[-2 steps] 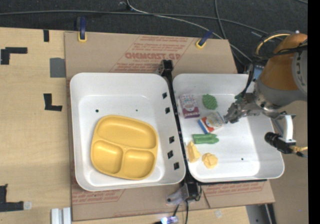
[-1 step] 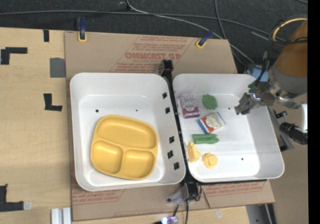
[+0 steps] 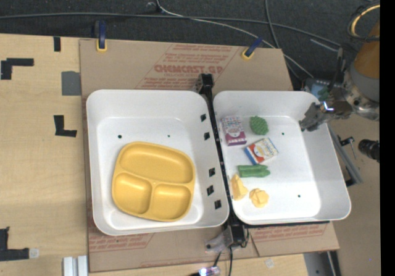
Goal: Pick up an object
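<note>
Approach step: dark two-finger end effector (image 3: 310,118) at right white plastic bin (image 3: 321,163) rim, probably holding nothing, finger spread unclear. Next: descend over green knobbly toy (image 3: 258,125).

Glossy white plastic bins (image 3: 105,145) sit on matt brown cardboard (image 3: 185,65); the yellow tray (image 3: 154,181) looks smooth plastic.

Yellow tray (image 3: 153,180), white bins (image 3: 99,145)

Yellow divided tray (image 3: 151,182): in the left bin (image 3: 99,145), well left of the gripper (image 3: 311,117).
Cardboard sheet (image 3: 185,65): beneath both bins.
Two clamps (image 3: 100,37): on the cardboard's far edge, left of and beyond the gripper.
Black cables (image 3: 185,15): beyond it.
</note>
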Motion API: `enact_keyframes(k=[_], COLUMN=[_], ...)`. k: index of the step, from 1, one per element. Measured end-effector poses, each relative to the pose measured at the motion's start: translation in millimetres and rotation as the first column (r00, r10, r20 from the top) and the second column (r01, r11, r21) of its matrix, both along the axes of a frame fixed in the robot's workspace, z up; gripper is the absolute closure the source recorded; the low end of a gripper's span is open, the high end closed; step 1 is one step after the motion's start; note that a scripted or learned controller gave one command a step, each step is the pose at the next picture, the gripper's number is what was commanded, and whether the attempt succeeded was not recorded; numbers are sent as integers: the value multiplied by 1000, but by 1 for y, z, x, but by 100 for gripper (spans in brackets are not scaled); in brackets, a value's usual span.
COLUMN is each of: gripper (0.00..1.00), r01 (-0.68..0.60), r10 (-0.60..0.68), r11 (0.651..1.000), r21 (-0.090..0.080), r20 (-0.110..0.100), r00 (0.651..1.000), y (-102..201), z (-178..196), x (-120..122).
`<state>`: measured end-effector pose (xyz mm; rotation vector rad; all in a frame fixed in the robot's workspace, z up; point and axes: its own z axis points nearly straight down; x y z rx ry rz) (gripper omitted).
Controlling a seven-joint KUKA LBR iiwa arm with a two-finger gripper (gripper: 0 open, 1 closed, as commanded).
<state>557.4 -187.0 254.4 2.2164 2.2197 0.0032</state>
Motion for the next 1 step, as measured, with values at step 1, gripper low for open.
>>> enact_keyframes(k=[1], gripper=[100], r01=[-3], r10=[4], r11=[1000], r21=[3], r20=[-6], r00=[1000], y=[53], z=[-3], x=[-12])
